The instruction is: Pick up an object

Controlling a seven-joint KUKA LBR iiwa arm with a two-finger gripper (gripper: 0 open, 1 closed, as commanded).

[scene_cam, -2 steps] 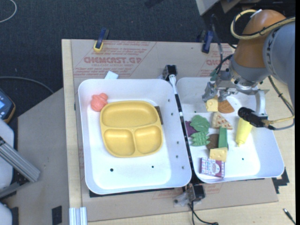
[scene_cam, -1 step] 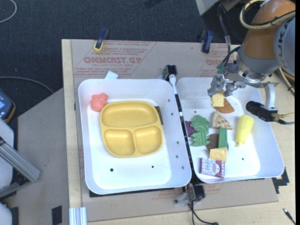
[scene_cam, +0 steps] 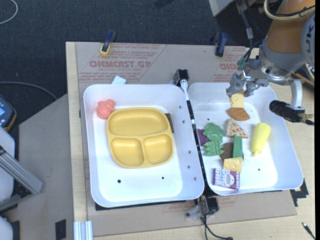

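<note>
Nearest the lens, a small pink-and-white packet (scene_cam: 226, 178) lies at the front of the right bin (scene_cam: 285, 176). At that bin's far end the gripper (scene_cam: 239, 95) hangs with a pale yellow block (scene_cam: 237, 100) between its fingers, just above a brown cookie-like piece (scene_cam: 239, 114). Beyond lie a pizza slice (scene_cam: 236, 129), yellow bottle (scene_cam: 260, 137) and green leafy toys (scene_cam: 213, 138). The left bin (scene_cam: 95, 179) holds a yellow divided plate (scene_cam: 139, 136) and a pink toy (scene_cam: 105, 108).
</note>
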